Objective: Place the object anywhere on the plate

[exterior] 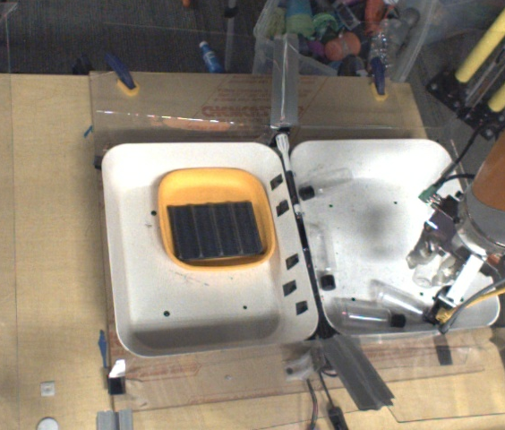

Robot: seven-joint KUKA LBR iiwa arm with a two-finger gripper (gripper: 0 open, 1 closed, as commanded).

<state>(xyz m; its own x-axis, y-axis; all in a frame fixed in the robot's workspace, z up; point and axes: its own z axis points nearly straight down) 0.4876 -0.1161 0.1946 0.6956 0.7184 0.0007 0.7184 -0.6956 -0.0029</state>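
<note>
Plate [215, 184]: one, yellow-orange, squarish with rounded corners, lying flat in the left bin [136, 267]. One dark ribbed slab [215, 229] rests on the plate, covering most of its middle and near side; a yellow rim shows around it.

Bins: two, white and shallow, set side by side on the bench [29, 240]. A divider with black clips runs between them.

Right bin [369, 195]: one clear tube-like item [380, 303] with a dark end lies near the front wall, tilted along it. Whether this is the object to be placed cannot be told for certain. A few small dark specks dot the bin floor.

Arm: one, grey with an orange band, entering from the right over the right bin. The end effector [432, 262] hangs above the right part of that bin, just beside the tube-like item's far end. Its opening cannot be told, and nothing is seen in its hold.

Behind the bench stands one clear tub of mixed coloured items [342, 12].
</note>
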